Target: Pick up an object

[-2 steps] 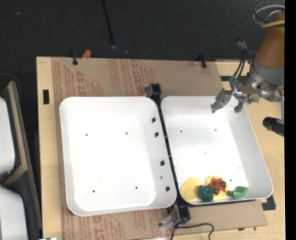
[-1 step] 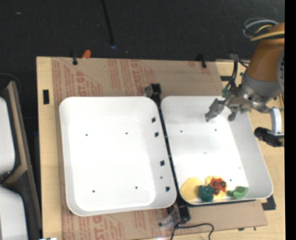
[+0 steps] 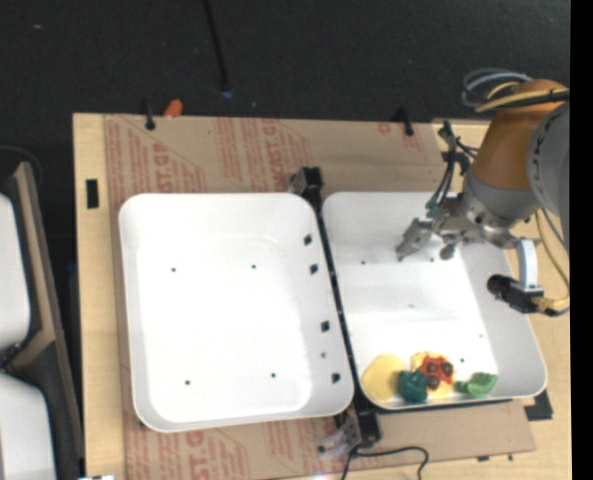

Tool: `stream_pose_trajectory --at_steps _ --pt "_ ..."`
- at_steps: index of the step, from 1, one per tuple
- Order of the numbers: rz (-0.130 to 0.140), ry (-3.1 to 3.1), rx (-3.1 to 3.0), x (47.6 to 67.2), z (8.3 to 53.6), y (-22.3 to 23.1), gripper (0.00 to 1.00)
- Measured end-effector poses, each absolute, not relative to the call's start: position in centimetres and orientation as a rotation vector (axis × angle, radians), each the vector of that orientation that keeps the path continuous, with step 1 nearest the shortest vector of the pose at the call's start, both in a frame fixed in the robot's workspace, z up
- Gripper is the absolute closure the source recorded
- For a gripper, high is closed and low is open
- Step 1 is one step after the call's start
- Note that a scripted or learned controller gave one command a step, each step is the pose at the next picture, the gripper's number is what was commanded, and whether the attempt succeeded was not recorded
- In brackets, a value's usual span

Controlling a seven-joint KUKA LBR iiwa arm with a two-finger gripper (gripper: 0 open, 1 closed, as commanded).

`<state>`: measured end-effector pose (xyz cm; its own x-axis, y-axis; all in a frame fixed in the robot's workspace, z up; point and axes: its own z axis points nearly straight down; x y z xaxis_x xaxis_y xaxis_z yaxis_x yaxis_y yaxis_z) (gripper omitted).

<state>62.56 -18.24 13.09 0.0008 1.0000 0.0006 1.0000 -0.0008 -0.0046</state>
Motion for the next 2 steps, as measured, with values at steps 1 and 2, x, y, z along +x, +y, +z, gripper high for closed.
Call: stream_pose_trajectory --at_steps 1,2 --pt "-0.002 -2.221 -2.225 62.7 14.5 -18.3 1.0" --pt "-0.004 -2.224 -2.225 62.7 18.9 -18.0 1.0"
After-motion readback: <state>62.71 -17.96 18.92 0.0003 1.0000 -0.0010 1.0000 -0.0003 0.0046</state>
